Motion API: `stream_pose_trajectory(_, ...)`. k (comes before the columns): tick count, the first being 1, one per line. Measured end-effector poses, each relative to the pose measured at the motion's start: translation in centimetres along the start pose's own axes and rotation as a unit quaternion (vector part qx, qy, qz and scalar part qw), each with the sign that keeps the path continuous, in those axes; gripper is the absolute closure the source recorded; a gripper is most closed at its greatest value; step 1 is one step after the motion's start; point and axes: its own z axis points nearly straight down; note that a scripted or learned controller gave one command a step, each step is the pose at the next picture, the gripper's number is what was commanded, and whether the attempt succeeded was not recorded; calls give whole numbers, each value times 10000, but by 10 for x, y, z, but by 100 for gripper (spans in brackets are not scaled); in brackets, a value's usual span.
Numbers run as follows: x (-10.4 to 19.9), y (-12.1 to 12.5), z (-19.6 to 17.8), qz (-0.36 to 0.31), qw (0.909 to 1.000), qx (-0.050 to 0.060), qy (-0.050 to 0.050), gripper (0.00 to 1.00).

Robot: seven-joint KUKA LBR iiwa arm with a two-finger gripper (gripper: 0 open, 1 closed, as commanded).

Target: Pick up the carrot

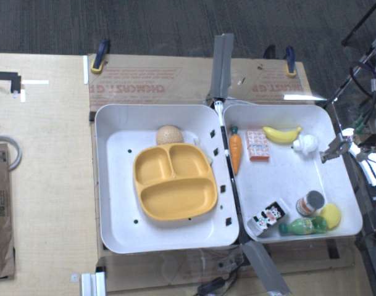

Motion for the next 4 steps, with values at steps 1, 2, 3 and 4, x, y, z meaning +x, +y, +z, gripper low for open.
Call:
stream_pose_trajectory(1, 1, 12, 30, 608, 9981, 4, 5, 0)
stream_pose_trajectory(2, 63, -12, 149, 1259, 9920, -107, -4, 0)
stream_pose_trajectory(3, 87, -21, 196, 1559, 9878, 13, 3, 0)
stream_pose_trajectory(4, 152, -20, 96, 2389, 9710, 7, -5, 0)
